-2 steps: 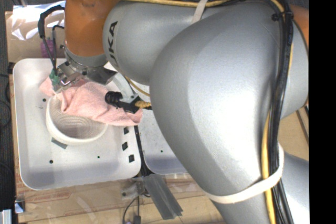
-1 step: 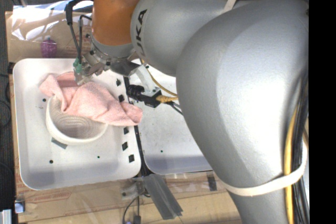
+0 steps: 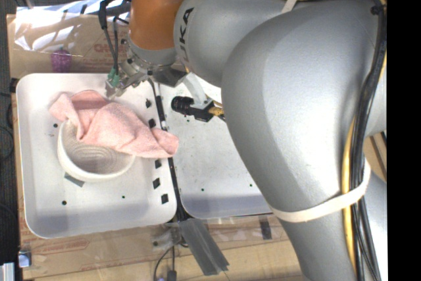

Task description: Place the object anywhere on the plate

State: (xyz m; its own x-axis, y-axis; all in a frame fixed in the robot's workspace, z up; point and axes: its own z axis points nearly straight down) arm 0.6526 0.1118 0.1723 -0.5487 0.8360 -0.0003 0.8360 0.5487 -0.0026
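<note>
The gripper (image 3: 116, 83) hangs over the far edge of the left bin (image 3: 39, 207), its small tip just beside the far corner of a pink cloth (image 3: 112, 125). Whether it is spread or pinched I cannot tell — the wrist's orange band (image 3: 154, 13) and the grey arm (image 3: 283, 95) hide most of it, and no cloth shows clearly inside it.

The pink cloth is the task's thing. It lies crumpled in the left bin, draped over the far and right part of a white plate (image 3: 92, 164), which looks more like a shallow bowl with ribbed rings inside. One corner trails right toward the divide between the bins. The near, left part of the plate's rim is bare.

Judged from this, the cloth already rests largely on the plate, so the step in hand looks like the placing or letting-go stage. If the tip has let go, the next move calls for a straight lift away, without dragging the corner off the rim — otherwise, release first.

The right bin (image 3: 217, 187) sits beneath the arm.
</note>
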